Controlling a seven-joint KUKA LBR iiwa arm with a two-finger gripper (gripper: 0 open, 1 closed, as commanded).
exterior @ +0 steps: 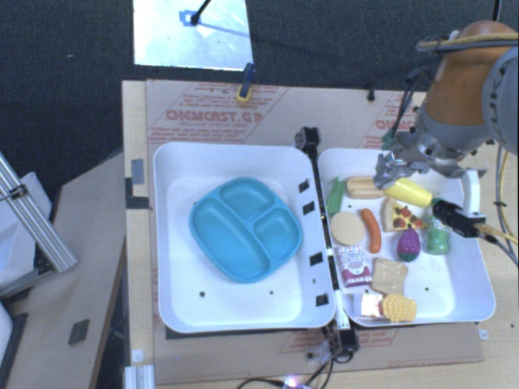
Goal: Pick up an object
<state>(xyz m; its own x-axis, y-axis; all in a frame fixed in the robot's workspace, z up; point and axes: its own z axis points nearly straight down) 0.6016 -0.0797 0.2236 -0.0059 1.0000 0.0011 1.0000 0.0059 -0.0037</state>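
My gripper point(392, 168) hangs over the back of the right bin point(478, 298), at the end of my arm point(470, 79), which comes in from the right with its orange band above the wrist. The metal tip sits just above the gap between a tan bun point(362, 187) and a yellow corn cob point(408, 192), close to both. How my gripper is set I cannot tell from here, and I see nothing held in it.

The right bin carries the toy food. A green pepper point(334, 195) lies along its left wall. Near the bun are a round beige cookie point(348, 228) and a red sausage point(372, 229). A pizza slice point(402, 216) lies just below the corn, with a purple eggplant point(409, 244) under it and a green piece point(438, 240) to its right. Toward the front edge lie a small carton point(353, 265), a slice of toast point(389, 275) and a yellow waffle point(398, 307).

The left bin point(178, 298) holds a blue divided plate point(245, 228), lying flat near its middle.
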